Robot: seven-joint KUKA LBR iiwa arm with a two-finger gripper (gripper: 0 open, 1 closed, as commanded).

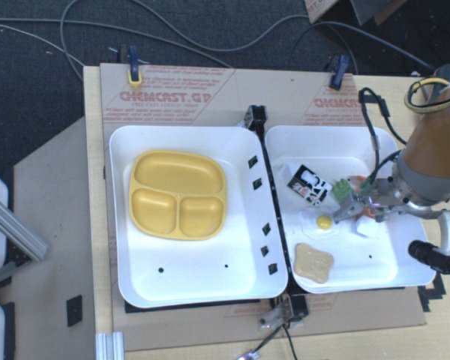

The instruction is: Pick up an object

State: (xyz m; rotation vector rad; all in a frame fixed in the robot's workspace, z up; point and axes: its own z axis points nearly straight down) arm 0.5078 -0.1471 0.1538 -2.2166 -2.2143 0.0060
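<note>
You have two shallow white bins side by side on the bench. The left bin [127, 223] takes up the middle-left of the frame and holds one thing: a yellow divided tray [178, 194] with three compartments, lying flat in its upper half.

The right bin [345, 272] sits at centre-right and holds the loose objects. You can count one black-and-white patterned card [308, 184] in its upper left part, tilted; one small yellow ball [324, 222] just below and right of that card; one beige bread-shaped piece [313, 262] near the lower left corner, well apart from the ball; one green piece [340, 190] just right of the card; and one small white block [365, 229] to the right of the ball. Something reddish shows beside the green piece, too small for you to name.

The arm [433, 152] comes in from the right edge, its orange band at upper right. The gripper [351, 207] is low in the right bin, between the green piece and the white block, with the yellow ball just to its left. You cannot tell from this angle how the jaws stand, nor whether anything is between them.

Two blue clamps [134, 64] pin the board's upper edge, one at upper left and one at upper right. Several grey cables [172, 22] loop over the dark floor above.
</note>
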